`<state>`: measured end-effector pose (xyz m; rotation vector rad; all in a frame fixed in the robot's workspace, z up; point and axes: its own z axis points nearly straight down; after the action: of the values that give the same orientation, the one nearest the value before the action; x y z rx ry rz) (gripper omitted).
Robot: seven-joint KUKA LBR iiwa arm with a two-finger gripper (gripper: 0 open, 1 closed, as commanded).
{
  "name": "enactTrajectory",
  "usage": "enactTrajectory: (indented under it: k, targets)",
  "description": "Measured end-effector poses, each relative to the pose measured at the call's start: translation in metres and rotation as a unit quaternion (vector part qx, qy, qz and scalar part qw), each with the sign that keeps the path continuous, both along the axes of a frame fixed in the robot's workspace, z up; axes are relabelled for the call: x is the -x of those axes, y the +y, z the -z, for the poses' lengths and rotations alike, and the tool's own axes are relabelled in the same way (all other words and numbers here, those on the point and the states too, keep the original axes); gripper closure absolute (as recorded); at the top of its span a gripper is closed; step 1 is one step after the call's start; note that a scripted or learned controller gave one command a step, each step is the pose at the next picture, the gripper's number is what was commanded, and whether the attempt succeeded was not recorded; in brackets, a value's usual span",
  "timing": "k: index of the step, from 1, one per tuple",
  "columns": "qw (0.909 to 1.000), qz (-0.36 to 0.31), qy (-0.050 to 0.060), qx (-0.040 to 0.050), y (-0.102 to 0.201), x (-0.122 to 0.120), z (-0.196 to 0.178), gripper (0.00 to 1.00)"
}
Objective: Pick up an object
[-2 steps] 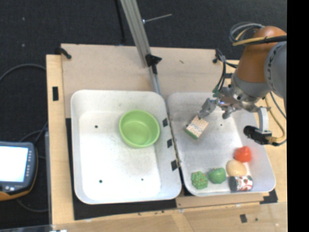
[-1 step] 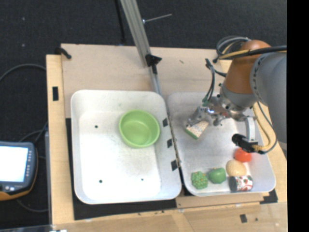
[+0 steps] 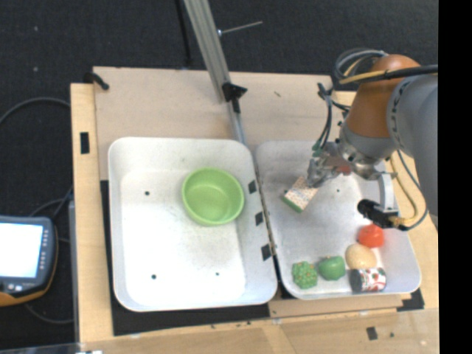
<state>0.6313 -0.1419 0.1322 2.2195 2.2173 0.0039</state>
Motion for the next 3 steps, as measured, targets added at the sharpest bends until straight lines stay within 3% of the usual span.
enactTrajectory:
  k: [2,3]
  targets:
    - [1.0000,-0.002,0.000,-0.0005,-0.010,-0.003,-0.078,1.00]
    - [1.0000,-0.004,0.002,-0.0014,0.040,-0.006,-0.076,1.00]
